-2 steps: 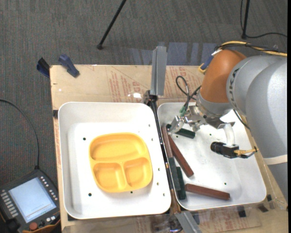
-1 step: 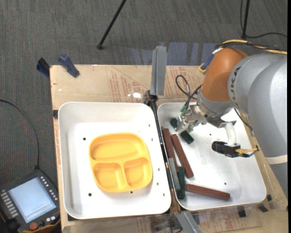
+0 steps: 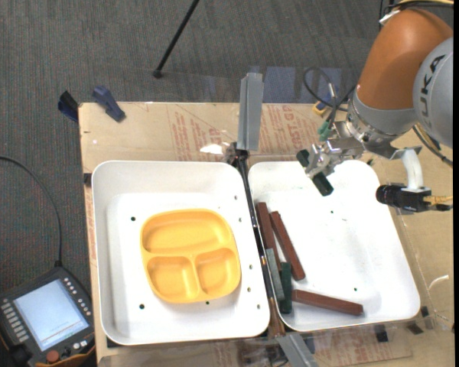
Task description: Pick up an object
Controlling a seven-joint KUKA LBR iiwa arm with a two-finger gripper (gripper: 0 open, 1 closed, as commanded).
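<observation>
arm (image 3: 402,60) reaches in from right, wrist tilted down over right bin (image 3: 382,281) far edge; jaws state unclear.

Gripper (image 3: 315,168) above right bin (image 3: 382,281) (far corner).

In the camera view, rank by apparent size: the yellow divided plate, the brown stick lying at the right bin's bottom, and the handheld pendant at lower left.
1. yellow divided plate
2. handheld pendant, though partly cut off by the frame edge
3. brown stick
</observation>
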